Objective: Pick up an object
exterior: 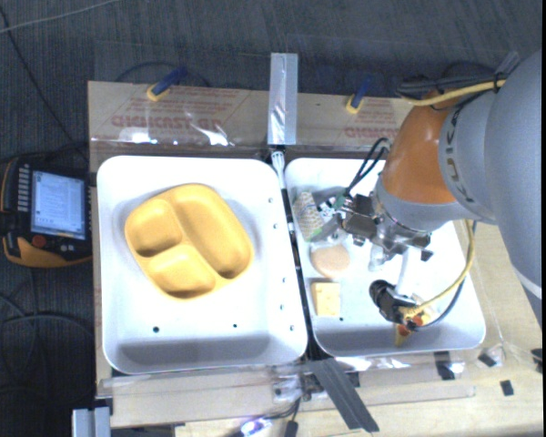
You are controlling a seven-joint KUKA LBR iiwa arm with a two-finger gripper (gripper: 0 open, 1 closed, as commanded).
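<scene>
Gripper (375,244) hung low in the right bin (469,321), upper middle, under the orange wrist band (417,167) and the grey arm (510,144). Finger state: cannot tell, the wrist body and brackets covered the tips from this angle. Nothing visibly between them, so no hold claimed.

Just left of the gripper lay a round tan piece (330,260), looked like a cookie or bun; near, maybe touching the gripper's side, can't say. Above that, a clear wrapped item (311,211) with a pale speckled look, hard against the bin's left wall. Below the round piece, a small yellow block (326,299), apart from the gripper. Lower right of the gripper, a black-and-orange thing (396,306) w/ a yellow cable (455,280) looping off it; prob. part of the rig, not a target.

Left bin (114,335) held a yellow tray (188,238) w/ compartments, well apart from the arm. A pendant (45,212) sat on the floor beyond.

Risks, my read: the 3 small items crowded the left wall, so a descent there could clip the wall or pinch two at once. Wrapped item likely slippery, might squirt out. Round piece was flat, fingers could close over it and get nothing. Cable could snag on lift.
</scene>
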